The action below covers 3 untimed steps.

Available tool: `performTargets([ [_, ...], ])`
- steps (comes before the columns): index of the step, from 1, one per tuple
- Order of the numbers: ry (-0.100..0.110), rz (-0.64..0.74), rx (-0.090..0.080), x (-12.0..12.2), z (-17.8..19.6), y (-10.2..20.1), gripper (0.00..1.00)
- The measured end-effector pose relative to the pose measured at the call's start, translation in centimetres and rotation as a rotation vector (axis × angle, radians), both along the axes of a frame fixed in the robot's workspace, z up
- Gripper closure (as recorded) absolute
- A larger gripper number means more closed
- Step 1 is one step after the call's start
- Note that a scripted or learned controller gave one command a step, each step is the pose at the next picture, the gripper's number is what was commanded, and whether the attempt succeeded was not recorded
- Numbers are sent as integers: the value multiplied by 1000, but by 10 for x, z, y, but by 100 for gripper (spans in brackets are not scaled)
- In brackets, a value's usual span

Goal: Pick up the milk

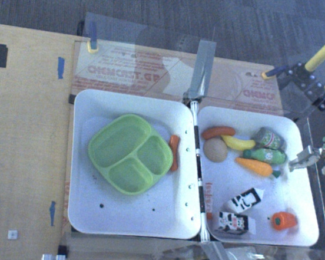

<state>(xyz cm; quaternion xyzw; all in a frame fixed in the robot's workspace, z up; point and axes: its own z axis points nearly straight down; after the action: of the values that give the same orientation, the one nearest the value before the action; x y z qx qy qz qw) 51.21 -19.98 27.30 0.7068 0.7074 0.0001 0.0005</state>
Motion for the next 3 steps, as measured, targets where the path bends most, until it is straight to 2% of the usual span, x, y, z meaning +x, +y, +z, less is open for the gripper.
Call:
performTargets([
  [1, 0, 12, 0, -5, -89, 30, 0],
  [2, 0, 38, 0, -28, -173, 79, 0],
  [3, 1, -49, 0, -12, -89, 112, 0],
])
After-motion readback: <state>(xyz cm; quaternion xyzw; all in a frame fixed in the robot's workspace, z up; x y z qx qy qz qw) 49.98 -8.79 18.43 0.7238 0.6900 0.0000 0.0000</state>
